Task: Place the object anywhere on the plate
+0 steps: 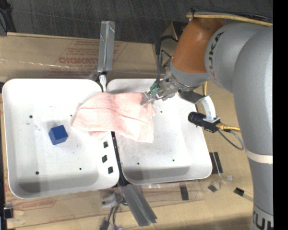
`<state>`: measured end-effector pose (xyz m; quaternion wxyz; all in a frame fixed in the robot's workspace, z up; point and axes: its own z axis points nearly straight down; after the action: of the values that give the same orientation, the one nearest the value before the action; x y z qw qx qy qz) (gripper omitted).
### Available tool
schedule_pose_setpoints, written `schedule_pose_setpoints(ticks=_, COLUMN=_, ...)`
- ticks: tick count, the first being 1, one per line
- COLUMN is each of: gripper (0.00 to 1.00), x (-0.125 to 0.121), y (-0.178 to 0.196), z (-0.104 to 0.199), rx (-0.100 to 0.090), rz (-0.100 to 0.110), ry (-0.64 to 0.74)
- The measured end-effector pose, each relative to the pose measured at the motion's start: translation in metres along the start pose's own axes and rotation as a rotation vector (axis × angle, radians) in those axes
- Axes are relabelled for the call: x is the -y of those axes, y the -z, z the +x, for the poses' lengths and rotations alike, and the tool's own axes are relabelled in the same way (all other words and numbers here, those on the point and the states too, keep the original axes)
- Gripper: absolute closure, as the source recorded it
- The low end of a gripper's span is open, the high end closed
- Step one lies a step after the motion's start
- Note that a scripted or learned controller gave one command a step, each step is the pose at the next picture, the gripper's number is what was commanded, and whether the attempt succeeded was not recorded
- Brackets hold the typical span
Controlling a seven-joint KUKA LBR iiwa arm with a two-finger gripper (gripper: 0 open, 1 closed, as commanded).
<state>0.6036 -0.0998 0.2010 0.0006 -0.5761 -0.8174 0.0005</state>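
The gripper (pixel 151 96) sits at the top corner of the pink cloth (pixel 116 115), which drapes over the wall between the two bins (pixel 19 143), and it looks pinched on that corner, maybe to lift it, while the blue block (pixel 58 134) lies alone in the left bin.

Crumpled pink cloth (pixel 117 115) drapes across the shared rims of the two shallow white bins (pixel 19 128), blocking the middle. Small blue cube (pixel 58 134) sits alone in the left bin, open floor around it. Right bin's front floor open; grey arm (pixel 240 80) crowds its right side.
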Motion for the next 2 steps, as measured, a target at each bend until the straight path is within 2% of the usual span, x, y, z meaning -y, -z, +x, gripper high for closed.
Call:
schedule_pose_setpoints(ticks=1, gripper=1.0, x=-0.001, y=0.031, z=0.0, rx=0.0, rz=0.0, ry=0.006)
schedule_pose_setpoints(ticks=2, gripper=1.0, x=-0.01, y=0.02, z=0.05, rx=-0.001, rz=0.002, ry=0.41)
